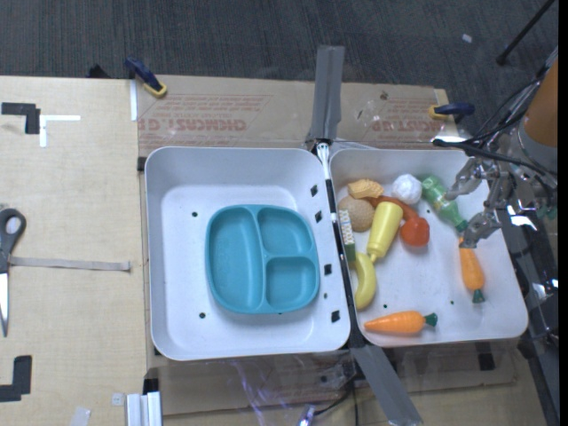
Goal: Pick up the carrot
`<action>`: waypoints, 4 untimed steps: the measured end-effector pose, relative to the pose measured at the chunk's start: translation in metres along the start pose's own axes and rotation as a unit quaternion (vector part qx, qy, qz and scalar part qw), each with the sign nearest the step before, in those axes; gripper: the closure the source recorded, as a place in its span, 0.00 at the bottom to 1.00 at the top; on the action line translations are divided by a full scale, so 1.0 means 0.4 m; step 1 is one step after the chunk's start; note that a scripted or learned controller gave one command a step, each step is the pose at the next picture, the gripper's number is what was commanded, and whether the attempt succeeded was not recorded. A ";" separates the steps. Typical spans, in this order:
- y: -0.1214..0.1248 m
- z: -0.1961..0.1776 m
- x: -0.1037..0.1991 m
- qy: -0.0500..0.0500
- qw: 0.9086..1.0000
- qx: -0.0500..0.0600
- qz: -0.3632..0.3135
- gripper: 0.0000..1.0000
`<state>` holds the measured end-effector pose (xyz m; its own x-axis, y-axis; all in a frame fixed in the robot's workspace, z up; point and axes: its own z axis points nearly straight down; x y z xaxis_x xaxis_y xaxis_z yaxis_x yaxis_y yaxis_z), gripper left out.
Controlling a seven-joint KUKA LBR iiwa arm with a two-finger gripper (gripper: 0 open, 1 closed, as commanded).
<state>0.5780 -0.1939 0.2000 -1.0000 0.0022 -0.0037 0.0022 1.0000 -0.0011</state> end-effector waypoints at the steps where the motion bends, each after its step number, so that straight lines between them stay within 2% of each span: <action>1: -0.063 0.267 0.046 -0.001 1.000 0.000 -0.011 0.00; 2: -0.059 0.240 0.038 -0.004 1.000 0.001 -0.013 1.00; 3: -0.058 0.240 0.039 -0.003 1.000 0.001 -0.013 0.00; 4: -0.069 0.265 0.081 -0.001 0.992 0.000 -0.125 0.00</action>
